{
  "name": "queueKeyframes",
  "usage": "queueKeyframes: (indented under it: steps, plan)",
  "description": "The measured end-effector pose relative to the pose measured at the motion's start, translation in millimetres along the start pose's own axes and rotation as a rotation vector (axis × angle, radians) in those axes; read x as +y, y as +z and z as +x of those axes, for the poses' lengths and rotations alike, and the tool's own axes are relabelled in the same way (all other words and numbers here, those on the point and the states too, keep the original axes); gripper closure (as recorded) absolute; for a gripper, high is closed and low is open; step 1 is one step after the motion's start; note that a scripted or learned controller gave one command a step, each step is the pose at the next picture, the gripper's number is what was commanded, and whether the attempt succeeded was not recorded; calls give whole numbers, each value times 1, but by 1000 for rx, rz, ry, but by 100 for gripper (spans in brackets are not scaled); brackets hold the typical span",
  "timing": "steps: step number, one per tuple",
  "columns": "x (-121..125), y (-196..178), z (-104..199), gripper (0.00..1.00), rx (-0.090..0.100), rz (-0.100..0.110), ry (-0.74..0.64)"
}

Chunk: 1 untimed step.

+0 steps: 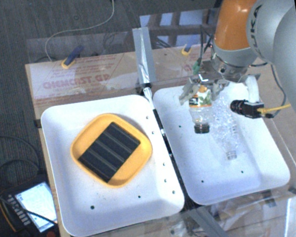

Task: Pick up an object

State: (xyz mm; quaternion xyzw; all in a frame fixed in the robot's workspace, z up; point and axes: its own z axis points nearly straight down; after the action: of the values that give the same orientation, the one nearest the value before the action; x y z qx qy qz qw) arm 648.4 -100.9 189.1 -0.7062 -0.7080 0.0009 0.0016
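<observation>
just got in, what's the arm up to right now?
The arm is reaching into the right bin from the right, and its gripper is over the far part of that bin, at the top of a small bottle with a dark cap. It looks like the bottle may be in its grip, but I can't confirm that from this angle. A clear plastic bottle lies just beside it in the same bin. The left bin holds a yellow tray with a black ribbed centre, untouched.
</observation>
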Motion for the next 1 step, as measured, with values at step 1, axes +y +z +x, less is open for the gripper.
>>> queueKeyframes:
  steps: [1]
  plan:
    - [-12, 6, 48, 0, -2, 0, -118]
